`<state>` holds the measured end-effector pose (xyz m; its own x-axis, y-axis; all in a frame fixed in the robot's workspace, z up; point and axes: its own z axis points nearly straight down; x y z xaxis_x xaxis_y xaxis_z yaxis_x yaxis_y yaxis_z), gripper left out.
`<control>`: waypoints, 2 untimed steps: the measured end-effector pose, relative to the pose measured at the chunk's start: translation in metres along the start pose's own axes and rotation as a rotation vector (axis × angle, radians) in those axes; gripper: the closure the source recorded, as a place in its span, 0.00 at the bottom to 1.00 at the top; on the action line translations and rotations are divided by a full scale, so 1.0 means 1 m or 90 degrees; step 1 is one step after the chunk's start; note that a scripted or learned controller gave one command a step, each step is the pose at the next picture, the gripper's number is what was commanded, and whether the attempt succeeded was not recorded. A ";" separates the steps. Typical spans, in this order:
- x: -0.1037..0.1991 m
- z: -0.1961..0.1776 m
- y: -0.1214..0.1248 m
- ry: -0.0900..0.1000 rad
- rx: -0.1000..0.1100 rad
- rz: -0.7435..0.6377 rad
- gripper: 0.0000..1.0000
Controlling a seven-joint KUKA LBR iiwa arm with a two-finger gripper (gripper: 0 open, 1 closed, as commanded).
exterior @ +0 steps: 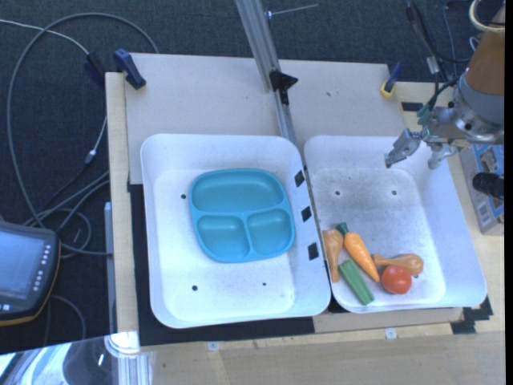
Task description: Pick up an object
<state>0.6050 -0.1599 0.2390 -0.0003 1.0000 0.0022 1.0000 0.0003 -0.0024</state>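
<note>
Carrot in right bin's near corner, hand spread open, holding nothing, well apart at far edge.

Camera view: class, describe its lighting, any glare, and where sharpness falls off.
Camera view: lighting is even and soft, with only faint shadows beside the bins; the blue tray shows a mild sheen, no harsh glare; the toy vegetables are fairly sharp; the end effector looks slightly soft; a blurred bright patch sits at the bottom-left corner.
</note>
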 end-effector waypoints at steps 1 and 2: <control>0.000 0.000 0.000 0.000 0.000 0.000 0.00; 0.006 0.050 -0.009 0.000 0.003 0.000 0.00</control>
<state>0.5958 -0.1541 0.1892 -0.0006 1.0000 0.0021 1.0000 0.0006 -0.0068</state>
